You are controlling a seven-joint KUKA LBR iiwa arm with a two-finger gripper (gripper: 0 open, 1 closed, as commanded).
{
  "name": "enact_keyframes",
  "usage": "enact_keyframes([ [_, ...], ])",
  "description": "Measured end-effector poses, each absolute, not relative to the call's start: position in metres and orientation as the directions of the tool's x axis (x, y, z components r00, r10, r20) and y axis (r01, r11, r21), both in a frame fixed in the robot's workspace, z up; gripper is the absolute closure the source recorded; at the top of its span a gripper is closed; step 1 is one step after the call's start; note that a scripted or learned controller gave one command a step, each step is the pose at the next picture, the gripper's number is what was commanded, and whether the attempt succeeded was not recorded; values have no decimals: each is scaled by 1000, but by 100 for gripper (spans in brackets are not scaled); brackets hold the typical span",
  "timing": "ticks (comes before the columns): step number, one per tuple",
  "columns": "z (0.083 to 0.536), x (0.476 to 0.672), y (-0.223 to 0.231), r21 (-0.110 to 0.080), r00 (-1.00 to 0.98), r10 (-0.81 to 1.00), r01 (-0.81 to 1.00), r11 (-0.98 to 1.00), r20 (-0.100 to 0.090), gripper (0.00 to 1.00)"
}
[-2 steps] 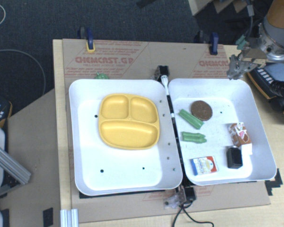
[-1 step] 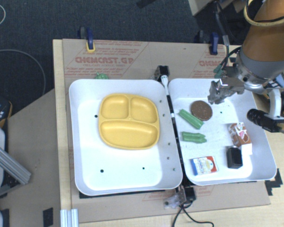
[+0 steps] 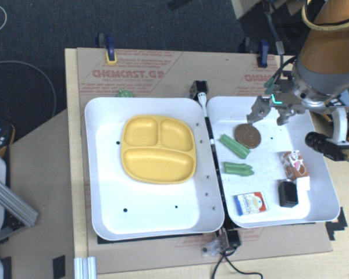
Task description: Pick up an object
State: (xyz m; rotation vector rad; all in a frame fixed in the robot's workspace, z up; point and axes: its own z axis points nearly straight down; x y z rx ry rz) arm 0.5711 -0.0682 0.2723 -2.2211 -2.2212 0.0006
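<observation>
Grey arm reaches from right; end effector (image 3: 271,113) spread open, empty, above right bin (image 3: 320,214) near brown disc (image 3: 247,136).

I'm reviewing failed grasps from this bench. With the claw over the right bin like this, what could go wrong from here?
1. The claw hangs by the flat brown disc; lying so low on the bin floor, it may slip the fingers.
2. A green pod lies right beside the disc and could get nudged or pinched along.
3. The claw is close to the right bin's far rim, so a descent there might clip it.
</observation>
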Motion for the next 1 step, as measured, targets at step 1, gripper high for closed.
enact_keyframes([
  [1,329,530,22,4,-9,1000,1000,9,2,0],
])
